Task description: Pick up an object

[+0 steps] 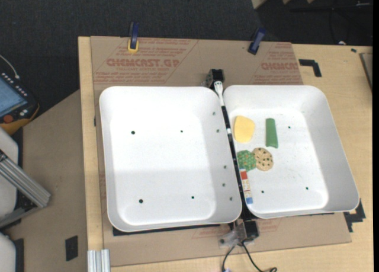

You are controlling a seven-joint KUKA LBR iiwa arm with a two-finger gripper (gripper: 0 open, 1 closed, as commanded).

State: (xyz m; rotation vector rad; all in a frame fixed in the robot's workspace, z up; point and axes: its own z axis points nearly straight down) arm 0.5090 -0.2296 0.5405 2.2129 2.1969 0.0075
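Two white bins side by side on cardboard-covered bench. Left bin (160, 158): bare white floor with few small dark dots. Right bin (308, 146): four small objects grouped near its left wall. Yellow piece (244, 128) uppermost, close to divider. Green stick (271, 133) just right of it, lying lengthwise, apart from yellow piece. Green patterned piece (246, 160) below yellow one, touching round cookie (263, 159) on its right. Two blue clamps (134, 35) at far edge of cardboard sheet (177, 57).
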